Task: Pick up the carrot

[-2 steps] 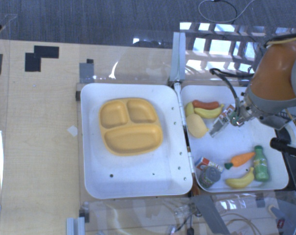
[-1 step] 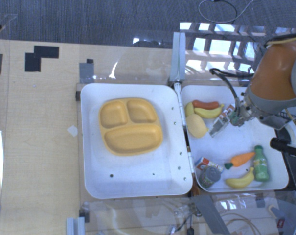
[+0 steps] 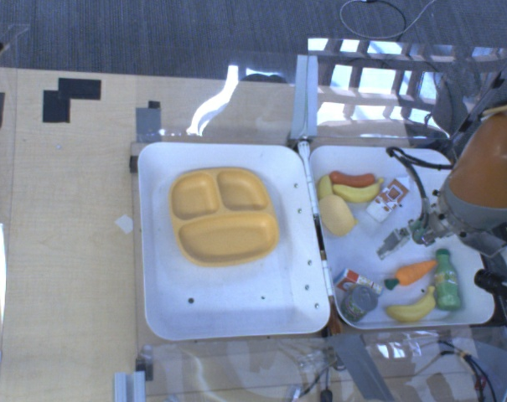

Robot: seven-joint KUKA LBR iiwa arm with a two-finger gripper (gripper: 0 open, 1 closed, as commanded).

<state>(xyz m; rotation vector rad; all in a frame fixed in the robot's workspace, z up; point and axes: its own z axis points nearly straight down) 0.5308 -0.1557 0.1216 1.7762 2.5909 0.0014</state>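
Note:
The carrot point(image 3: 416, 272), orange with a green top at its left end, lies in the right bin point(image 3: 479, 315) near the front, tilted up to the right. My gripper point(image 3: 395, 243) hangs over the same bin, just up and left of the carrot and apart from it. It looks open, with nothing between its fingers. The arm's orange band point(image 3: 488, 162) fills the bin's right side and hides part of it.
A green bottle point(image 3: 445, 281) touches the carrot's right end and a banana point(image 3: 411, 308) lies just in front. Also in the right bin are a can point(image 3: 359, 301), a yellow fruit point(image 3: 338, 215), a second banana point(image 3: 359, 193), a red sausage point(image 3: 352, 177) and a small white box point(image 3: 390, 199). The left bin point(image 3: 161, 308) bears a yellow divided tray point(image 3: 224, 215).

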